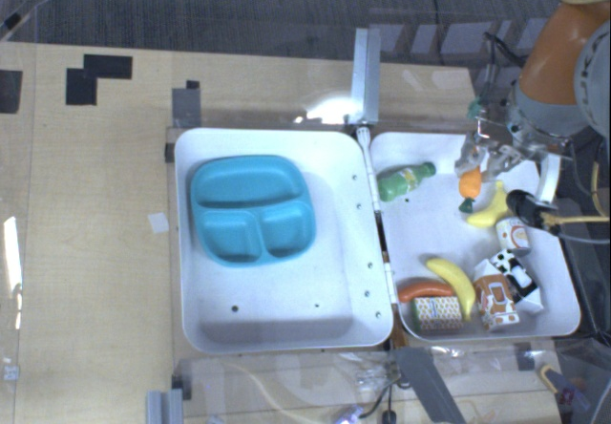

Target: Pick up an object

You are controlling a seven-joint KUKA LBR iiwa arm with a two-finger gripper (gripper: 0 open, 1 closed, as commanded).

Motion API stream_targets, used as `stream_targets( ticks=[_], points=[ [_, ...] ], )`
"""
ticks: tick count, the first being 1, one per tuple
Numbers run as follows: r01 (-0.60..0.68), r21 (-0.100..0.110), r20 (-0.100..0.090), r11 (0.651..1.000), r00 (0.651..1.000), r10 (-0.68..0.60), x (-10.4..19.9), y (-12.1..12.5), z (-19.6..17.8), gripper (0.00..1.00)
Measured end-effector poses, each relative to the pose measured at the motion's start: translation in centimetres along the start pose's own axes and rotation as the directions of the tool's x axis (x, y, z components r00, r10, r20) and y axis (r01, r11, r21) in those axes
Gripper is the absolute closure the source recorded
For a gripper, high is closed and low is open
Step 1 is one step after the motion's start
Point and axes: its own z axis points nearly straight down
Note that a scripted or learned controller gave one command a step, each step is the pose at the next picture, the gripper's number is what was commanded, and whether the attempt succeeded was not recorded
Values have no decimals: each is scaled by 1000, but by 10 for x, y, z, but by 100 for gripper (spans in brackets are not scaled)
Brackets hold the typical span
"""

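Orange object (470, 184): small, round, in the upper part of the right bin, right of frame centre; it sits directly under the hand, touching or just beside its tips.
Hand (474, 167): low over the orange object at the upper right of the frame; whether it is released or clenched I cannot tell, and nothing is clearly seen gripped in it.
Arm (563, 59): grey with an orange band, entering from the upper right corner.
Yellow banana, upper (489, 209): just below and right of the orange object, close against it.
Green bottle (405, 180): lying on its side at the right bin's upper left, well apart from the hand.
Second banana (452, 283): lower middle of the right bin, curved, beside a red item (425, 290).
Boxes and packets: a printed carton (495, 302), a black-and-white item (514, 271) and a small can (513, 235) crowd the bin's lower right.
Right bin (434, 222): white, shallow, right half of the frame.
Left bin (334, 250): white, holding a blue divided tray (252, 206) at its upper left.
Desk (86, 222): pale wood, left of the bins.
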Motion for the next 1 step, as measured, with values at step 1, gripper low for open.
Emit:
stream_targets(
  ticks=[1],
  points=[
    [236, 3, -1, 972, 972, -236, 28, -7, 22, 100]
  ],
)
